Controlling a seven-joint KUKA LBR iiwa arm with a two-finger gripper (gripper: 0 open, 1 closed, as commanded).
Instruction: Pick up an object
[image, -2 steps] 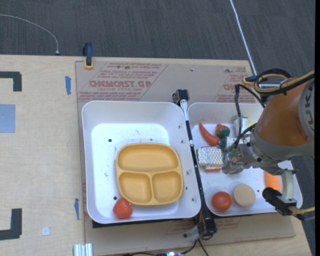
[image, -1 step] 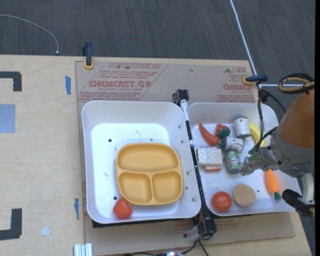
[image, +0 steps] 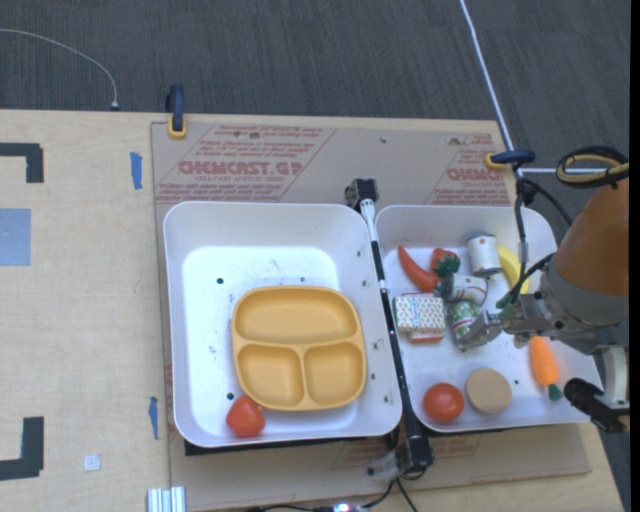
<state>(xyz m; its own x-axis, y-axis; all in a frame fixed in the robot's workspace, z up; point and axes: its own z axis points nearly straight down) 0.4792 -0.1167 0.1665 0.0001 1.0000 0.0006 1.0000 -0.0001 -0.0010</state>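
We record a light wooden surface (image: 70, 330) carrying a brown cardboard sheet (image: 300, 160) printed in red, held at its far edge by a yellow-and-blue clamp (image: 176, 110) on the left and another clamp (image: 505, 158) on the right. Strips of blue tape (image: 136, 170) and black markings (image: 25, 160) lie on the bare wood to the left. Beyond the surface we see dark grey carpet (image: 320, 50), with a thin cable (image: 70, 55) at upper left and a white rod (image: 485, 65) crossing at a slant.

Two white bins sit side by side on the cardboard, touching along their inner walls. The left bin (image: 200, 250) holds a yellow three-compartment tray (image: 298, 345) and a red tomato (image: 245, 416) just beside the tray's near left corner.

The right bin (image: 540, 235) holds a red pepper (image: 418, 268), a small boxed item (image: 420, 314), a second tomato (image: 443, 402), a round tan piece (image: 489, 391), a carrot (image: 543, 362), a banana (image: 510, 266) and a white cup (image: 483, 250).

The arm (image: 600, 250) reaches in from the right, its orange band over the bin's right side. The gripper (image: 475, 330) hangs low over the middle of the right bin, just beside the boxed item. We cannot tell whether the fingers are released or clenched, nor whether anything lies between them.
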